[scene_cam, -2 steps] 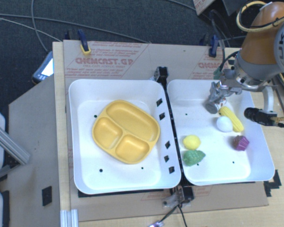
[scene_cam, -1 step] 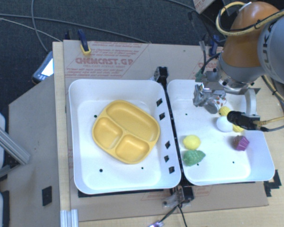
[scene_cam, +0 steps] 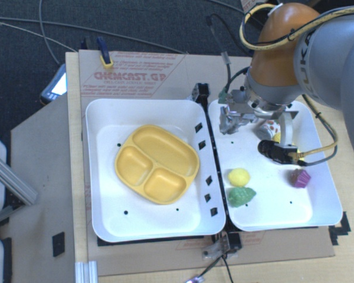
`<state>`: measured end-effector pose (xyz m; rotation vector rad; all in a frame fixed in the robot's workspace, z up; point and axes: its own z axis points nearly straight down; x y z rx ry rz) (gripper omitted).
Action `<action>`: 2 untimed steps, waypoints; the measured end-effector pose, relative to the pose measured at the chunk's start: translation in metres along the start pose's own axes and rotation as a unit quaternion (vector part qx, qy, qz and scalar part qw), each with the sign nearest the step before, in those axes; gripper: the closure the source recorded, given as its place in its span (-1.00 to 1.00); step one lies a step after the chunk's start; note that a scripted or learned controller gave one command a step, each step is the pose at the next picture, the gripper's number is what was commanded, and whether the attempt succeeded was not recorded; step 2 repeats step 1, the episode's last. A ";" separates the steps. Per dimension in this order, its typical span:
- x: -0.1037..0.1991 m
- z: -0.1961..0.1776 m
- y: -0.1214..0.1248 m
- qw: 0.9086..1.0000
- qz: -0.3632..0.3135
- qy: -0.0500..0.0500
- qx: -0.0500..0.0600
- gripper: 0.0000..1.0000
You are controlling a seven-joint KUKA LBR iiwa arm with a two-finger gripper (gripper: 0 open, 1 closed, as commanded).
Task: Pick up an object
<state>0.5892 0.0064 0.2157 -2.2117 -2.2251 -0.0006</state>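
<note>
We saw two white bins side by side on the bench. The left bin (scene_cam: 100, 175) had a yellow plate (scene_cam: 157, 163) in it. The plate had three parts and lay flat near the middle of that bin.

The right bin (scene_cam: 318, 211) had small toys in it. A yellow ball-shaped toy (scene_cam: 239, 177) sat near the left wall of that bin. A green bumpy toy (scene_cam: 241, 196) sat just below it, and the two looked like they were touching. A small purple toy (scene_cam: 301, 178) sat well apart from them, over on the right side of the bin.

The grey arm (scene_cam: 324, 46) with its orange band came in from the right. It hung over the top part of the right bin. The gripper (scene_cam: 231, 121) pointed down near the bin's upper left corner. It was up and away from the three toys. We could not tell if it was apart or together, because the arm hid too much of it. We saw no toy in it.

A black cable end (scene_cam: 275, 151) hung under the arm, just above the purple toy.
</note>
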 end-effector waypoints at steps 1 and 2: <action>0.050 0.007 -0.012 1.000 0.000 0.000 0.001 1.00; 0.050 0.007 -0.012 1.000 0.000 0.000 0.001 1.00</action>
